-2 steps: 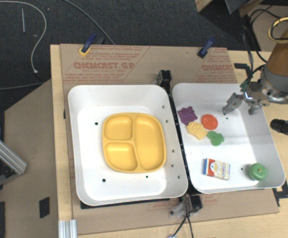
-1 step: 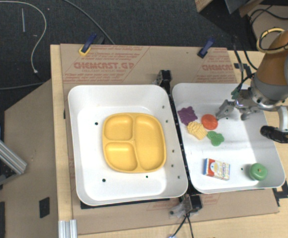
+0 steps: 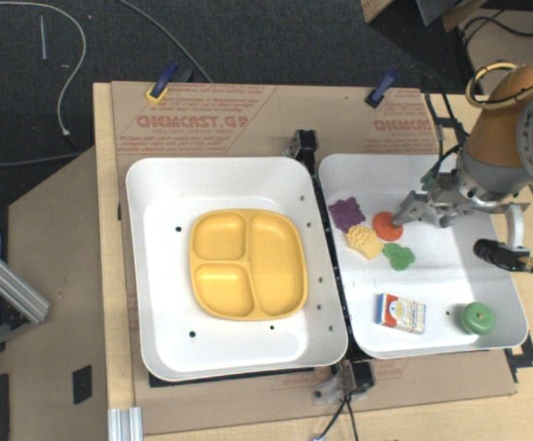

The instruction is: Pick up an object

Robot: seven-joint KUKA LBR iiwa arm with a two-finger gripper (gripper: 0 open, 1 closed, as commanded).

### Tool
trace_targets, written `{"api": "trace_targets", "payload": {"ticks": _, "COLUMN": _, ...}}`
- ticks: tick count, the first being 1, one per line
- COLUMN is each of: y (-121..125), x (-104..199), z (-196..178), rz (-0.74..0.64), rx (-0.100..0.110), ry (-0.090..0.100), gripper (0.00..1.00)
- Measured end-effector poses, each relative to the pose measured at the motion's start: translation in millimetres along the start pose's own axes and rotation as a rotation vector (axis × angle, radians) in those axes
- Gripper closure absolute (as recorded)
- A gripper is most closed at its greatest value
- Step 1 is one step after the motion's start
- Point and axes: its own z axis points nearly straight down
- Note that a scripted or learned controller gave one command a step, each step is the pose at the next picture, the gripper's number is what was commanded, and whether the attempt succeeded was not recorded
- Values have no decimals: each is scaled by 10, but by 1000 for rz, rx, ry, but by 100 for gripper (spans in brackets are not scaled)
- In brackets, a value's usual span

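Right bin (image 3: 501, 333): pincer (image 3: 402, 217) is low over the red toy (image 3: 388, 225), at or just above its upper edge; finger opening cannot be told, grip not confirmed. Purple piece (image 3: 345, 213), yellow corn (image 3: 364, 242) and green piece (image 3: 399, 257) cluster beside the red toy. Small carton (image 3: 401, 313) and green round object (image 3: 477, 318) lie nearer the front. Left bin (image 3: 156, 246): yellow divided plate (image 3: 248, 265).

The tool (image 3: 401, 217) hangs just above a red toy (image 3: 389, 227) in the right bin (image 3: 441, 338).
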Motion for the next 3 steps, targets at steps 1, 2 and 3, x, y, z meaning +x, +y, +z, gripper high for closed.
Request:
{"api": "trace_targets", "payload": {"ticks": 1, "y": 20, "x": 2, "z": -136, "rz": -2, "rx": -6, "ry": -1, "gripper": 100}}
{"api": "trace_targets", "payload": {"ticks": 2, "y": 19, "x": -95, "z": -656, "rz": 1, "rx": -8, "ry": -4, "gripper": 100}}
{"api": "trace_targets", "payload": {"ticks": 3, "y": 19, "x": -97, "z": -1100, "rz": 0, "rx": -7, "ry": -3, "gripper": 100}}
